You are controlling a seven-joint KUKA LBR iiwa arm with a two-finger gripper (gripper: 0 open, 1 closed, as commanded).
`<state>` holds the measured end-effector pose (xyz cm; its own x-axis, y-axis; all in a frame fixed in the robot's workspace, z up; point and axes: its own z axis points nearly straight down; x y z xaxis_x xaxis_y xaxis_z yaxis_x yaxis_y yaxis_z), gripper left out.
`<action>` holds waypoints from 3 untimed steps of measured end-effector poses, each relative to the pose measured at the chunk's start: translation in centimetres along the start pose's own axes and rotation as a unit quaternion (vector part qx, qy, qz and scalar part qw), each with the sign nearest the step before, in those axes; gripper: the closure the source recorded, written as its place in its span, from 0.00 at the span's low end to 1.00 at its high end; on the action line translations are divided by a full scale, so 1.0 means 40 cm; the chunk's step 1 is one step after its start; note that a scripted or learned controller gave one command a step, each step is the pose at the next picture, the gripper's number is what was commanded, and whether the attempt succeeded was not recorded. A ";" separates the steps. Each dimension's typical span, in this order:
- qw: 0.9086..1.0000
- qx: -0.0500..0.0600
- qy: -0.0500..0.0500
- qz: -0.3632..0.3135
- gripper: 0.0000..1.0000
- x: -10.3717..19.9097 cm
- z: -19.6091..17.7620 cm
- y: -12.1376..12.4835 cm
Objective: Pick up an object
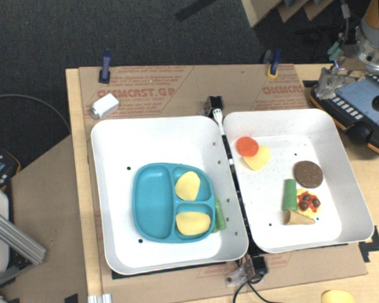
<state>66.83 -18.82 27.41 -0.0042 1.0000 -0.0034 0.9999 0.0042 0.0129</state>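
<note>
The right bin holds an orange-red disc that touches a pale yellow piece. Near them lie a brown round disc, a green stick and a toy pizza slice with red dots. In the left bin lies a teal divided plate with two yellow pieces in its right compartments. A thin green piece lies against the plate's right edge. My gripper hangs past the right bin's far right corner, away from every object.
A white clip lies on the cardboard behind the left bin. Blue clamps hold the board's far edge. A dark device sits right of the right bin. A yellow object lies at the near right.
</note>
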 end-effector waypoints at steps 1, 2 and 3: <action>1.000 0.005 0.000 0.004 1.00 -0.095 0.045 -0.006; 1.000 0.008 0.002 0.002 1.00 -0.088 0.100 -0.046; 1.000 0.005 0.000 0.001 1.00 -0.087 0.142 -0.004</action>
<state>66.74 -22.32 21.73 -0.0019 1.0000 -0.0025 1.0000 0.0019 0.0029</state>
